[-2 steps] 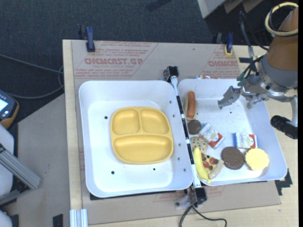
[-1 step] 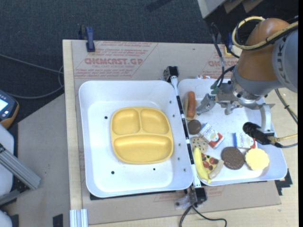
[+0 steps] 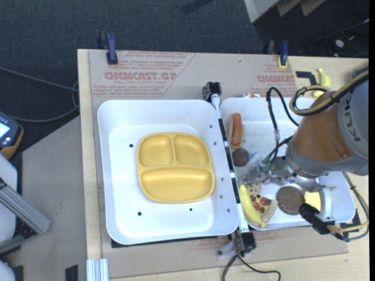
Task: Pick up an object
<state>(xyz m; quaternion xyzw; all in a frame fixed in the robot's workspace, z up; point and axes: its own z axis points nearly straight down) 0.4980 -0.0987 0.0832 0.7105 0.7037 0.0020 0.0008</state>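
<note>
In the right bin (image 3: 345, 206), the hot dog (image 3: 236, 129) lies near the bin's far-left corner, long axis running far to near, while the gripper (image 3: 262, 170) hovers over 1 small cluster of toys (image 3: 253, 163).

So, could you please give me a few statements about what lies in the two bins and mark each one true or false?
1. A yellow divided plate lies in the left bin. True.
2. The hot dog lies on the plate. False: it lies in the right bin, near its far left side.
3. A banana lies at the right bin's near left corner. True.
4. The arm hangs over the left bin. False: it is over the right bin.
5. A brown round cookie lies in the right bin. True.
</note>
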